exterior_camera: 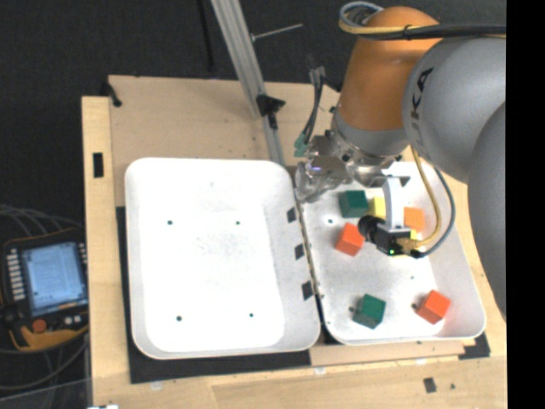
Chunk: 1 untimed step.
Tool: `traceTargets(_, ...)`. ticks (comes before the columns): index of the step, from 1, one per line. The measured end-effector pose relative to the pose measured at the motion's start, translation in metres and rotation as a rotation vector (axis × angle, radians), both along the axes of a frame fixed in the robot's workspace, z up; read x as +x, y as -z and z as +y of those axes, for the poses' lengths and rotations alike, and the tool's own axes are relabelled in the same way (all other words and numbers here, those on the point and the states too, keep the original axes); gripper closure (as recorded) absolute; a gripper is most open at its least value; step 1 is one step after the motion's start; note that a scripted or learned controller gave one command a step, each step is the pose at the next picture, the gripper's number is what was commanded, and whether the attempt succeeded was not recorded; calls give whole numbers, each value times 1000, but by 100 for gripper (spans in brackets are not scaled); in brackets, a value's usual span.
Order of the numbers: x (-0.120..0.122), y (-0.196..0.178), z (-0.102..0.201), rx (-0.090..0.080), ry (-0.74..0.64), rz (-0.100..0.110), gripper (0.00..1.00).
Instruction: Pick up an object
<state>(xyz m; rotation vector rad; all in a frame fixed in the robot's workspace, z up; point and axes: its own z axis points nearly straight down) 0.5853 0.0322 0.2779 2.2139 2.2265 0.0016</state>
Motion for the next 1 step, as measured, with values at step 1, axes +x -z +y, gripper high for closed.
traceTargets(1, 18, 22, 35, -1, 1, 0, 100)
